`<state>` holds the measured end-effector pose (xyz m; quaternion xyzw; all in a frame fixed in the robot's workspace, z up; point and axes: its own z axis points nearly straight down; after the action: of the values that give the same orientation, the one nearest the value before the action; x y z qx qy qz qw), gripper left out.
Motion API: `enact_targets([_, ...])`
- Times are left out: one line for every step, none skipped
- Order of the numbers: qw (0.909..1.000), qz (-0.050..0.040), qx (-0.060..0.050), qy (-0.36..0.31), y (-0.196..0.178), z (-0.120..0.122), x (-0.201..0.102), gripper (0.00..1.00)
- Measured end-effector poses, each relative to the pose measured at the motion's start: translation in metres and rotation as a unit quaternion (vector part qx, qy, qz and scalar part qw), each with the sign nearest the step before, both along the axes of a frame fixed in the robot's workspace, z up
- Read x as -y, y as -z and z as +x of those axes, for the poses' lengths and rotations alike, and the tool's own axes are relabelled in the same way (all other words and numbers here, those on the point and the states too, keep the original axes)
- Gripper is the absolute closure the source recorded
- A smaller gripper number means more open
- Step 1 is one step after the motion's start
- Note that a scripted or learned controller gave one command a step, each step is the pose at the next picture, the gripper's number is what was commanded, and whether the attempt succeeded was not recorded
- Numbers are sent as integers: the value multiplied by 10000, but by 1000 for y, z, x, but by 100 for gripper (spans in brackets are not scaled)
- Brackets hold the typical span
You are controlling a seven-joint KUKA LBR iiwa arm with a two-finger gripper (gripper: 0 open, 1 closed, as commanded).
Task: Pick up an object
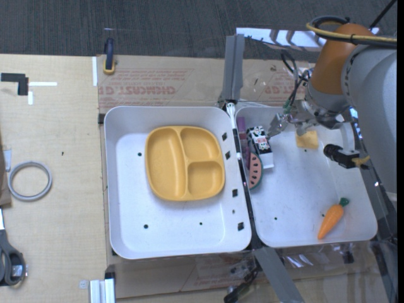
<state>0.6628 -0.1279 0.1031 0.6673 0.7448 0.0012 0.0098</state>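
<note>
Pointing the fingers of the gripper (285,117) down over the far end of the right bin (297,232), near its left wall; not possible to tell whether spread or pressed together, and not visibly pinching anything. Reaching in from the right on the grey arm (375,100), with the orange band (331,62) sitting above the wrist.

Seeing a yellow block (307,140) just beside the gripper on its near right side, lying flat on the bin floor, roughly square and so showing no clear long axis. Whether touching the gripper or not, cannot tell.

Noting a carrot (331,221) well apart from the gripper, lying in the near right corner of the same bin, its long axis running on a slant: green top pointing toward the far right, orange tip pointing toward the near left.

Noting a watermelon slice (254,170) against the left wall of the right bin, its long axis running along that wall from far to near, curved rind facing the wall. Finding a small black-and-white carton (259,142) just beyond it, touching or nearly touching its far end, long axis running likewise along the wall with a slight tilt.

Holding a yellow divided plate (151,163) in the left bin (126,219), lying flat toward the far middle, one long compartment on the left and two smaller ones on the right.

Carrying, on the pale worktop (57,232) left of the bins, a ring of tape (11,183) and, nearer the front edge, a pair of scissors (11,264).
</note>
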Motion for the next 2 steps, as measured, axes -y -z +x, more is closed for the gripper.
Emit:
enact_targets([9978,33,-73,-657,-47,-9,96,0])
enact_targets([9975,74,-96,-691,11,-35,89,0])
